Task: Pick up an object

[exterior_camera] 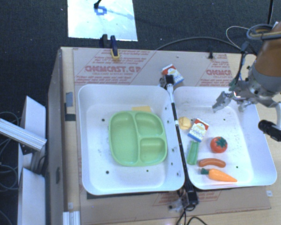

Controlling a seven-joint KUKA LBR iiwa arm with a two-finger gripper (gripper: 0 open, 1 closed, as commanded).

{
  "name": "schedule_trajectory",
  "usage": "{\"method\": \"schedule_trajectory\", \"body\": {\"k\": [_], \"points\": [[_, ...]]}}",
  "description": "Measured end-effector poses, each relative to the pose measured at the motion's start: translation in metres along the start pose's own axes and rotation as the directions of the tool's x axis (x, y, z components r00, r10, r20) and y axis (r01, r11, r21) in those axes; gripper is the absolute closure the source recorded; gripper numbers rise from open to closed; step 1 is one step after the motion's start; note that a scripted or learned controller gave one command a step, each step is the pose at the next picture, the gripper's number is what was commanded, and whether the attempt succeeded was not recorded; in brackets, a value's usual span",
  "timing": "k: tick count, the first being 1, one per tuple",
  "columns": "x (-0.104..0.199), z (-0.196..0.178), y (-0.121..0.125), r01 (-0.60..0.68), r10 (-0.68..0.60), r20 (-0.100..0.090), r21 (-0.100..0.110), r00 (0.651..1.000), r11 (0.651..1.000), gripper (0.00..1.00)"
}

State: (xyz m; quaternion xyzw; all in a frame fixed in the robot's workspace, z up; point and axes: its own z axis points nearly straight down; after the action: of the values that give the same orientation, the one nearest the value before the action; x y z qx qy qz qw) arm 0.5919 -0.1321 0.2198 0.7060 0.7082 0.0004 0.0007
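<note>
My gripper hangs over the far part of the right bin, its fingers spread and nothing between them. Below and to its left in that bin lie a small carton and a yellow wedge. Nearer the front are a red tomato, a green stick, a brown sausage and an orange carrot. All of these rest on the bin floor, apart from the gripper.
The left bin holds a green divided plate with a flat yellow piece behind it. A second small carton sits beyond the bins near the dividing rim. Cables run along the back right.
</note>
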Motion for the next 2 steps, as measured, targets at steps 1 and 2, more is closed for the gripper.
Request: {"method": "schedule_trajectory", "body": {"k": [1, 2], "points": [[-0.017, 0.136, 0.051, 0.001, -0.001, 0.000, 0.000, 1.000, 1.000, 0.00], [0.029, 0.135, 0.078, 0.002, -0.002, -0.001, -0.002, 1.000, 1.000, 0.00]]}}
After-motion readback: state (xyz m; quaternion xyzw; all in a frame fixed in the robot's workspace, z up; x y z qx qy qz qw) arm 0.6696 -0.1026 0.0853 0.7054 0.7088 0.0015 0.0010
